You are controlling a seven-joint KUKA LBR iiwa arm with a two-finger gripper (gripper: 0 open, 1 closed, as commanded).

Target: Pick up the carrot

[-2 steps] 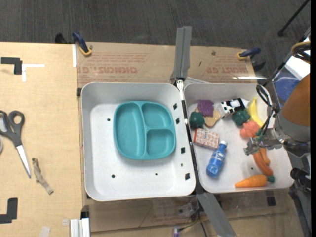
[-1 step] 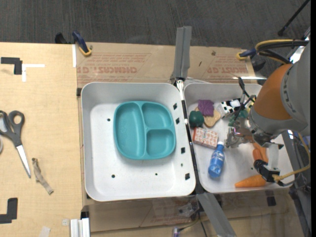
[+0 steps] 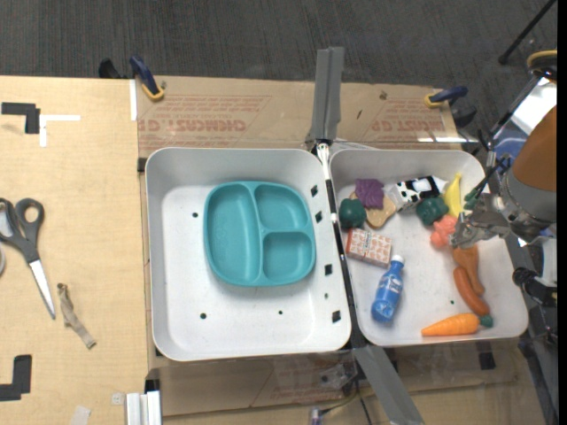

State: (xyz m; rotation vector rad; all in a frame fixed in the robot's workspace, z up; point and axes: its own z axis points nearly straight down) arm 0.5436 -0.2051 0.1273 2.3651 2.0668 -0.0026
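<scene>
Near the front edge of the right bin (image 3: 416, 348), the carrot (image 3: 454, 325) lies on its side, green tip to the right. Behind it, the end effector (image 3: 467, 229) hangs low by a second orange veggie (image 3: 469, 283); I cannot tell its grip. Farther left, a teal plate (image 3: 260, 234) sits in the left bin (image 3: 177, 326).
</scene>
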